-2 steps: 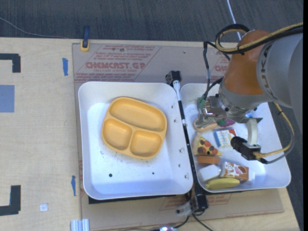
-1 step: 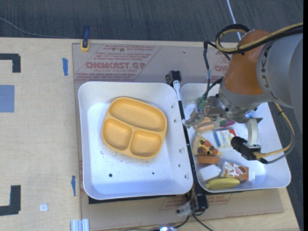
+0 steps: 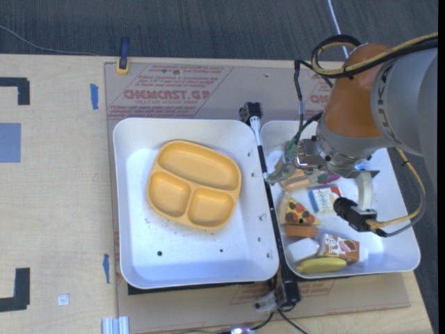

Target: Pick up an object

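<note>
A pale wooden bench (image 3: pixel 55 207) carries blue tape marks and black corner marks at its left side, with dark grey carpet (image 3: pixel 174 12) beyond its far edge. On it lies a brown cardboard sheet printed in red (image 3: pixel 167 92), and on that sit the two bins. The left white plastic bin (image 3: pixel 132 256) holds a yellow-orange plastic plate with three compartments (image 3: pixel 194 184), lying flat near the bin's middle.

The right white plastic bin (image 3: pixel 403 249) holds a huddle of small toy foods: a pizza slice with dark toppings (image 3: pixel 299 213), an orange stick-shaped piece (image 3: pixel 302 231), a small printed carton with red on it (image 3: pixel 341 248), and a yellow banana (image 3: pixel 321 264) near the front wall. A small blue-and-white packet (image 3: pixel 323 199) lies just below the wrist.

The grey arm with its orange band (image 3: pixel 358 110) reaches over the back of this bin, and the gripper (image 3: pixel 295 167) is low among the items at the bin's left side. Whether it is spread or pinching anything cannot be told from here.
</note>
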Robot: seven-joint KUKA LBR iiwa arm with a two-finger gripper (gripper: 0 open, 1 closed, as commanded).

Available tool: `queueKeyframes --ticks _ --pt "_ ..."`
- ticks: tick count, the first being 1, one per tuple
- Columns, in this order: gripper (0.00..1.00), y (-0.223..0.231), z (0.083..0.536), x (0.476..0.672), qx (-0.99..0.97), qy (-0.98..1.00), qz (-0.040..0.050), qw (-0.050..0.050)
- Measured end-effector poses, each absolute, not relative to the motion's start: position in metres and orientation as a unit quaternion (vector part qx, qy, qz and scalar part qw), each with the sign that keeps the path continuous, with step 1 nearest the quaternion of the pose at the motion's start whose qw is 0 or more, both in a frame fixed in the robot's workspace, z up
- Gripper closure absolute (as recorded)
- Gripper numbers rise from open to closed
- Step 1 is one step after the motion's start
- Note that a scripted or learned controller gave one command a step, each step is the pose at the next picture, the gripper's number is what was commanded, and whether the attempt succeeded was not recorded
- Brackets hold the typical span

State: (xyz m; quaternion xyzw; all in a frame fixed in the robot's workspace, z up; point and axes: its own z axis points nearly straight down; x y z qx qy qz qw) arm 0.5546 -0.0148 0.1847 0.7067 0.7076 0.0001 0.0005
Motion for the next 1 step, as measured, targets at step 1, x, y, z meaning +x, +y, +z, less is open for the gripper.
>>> queueKeyframes --ticks 1 --pt "0.0 -0.0957 0.1376 0.5505 0.707 0.707 -0.0009 -0.001"
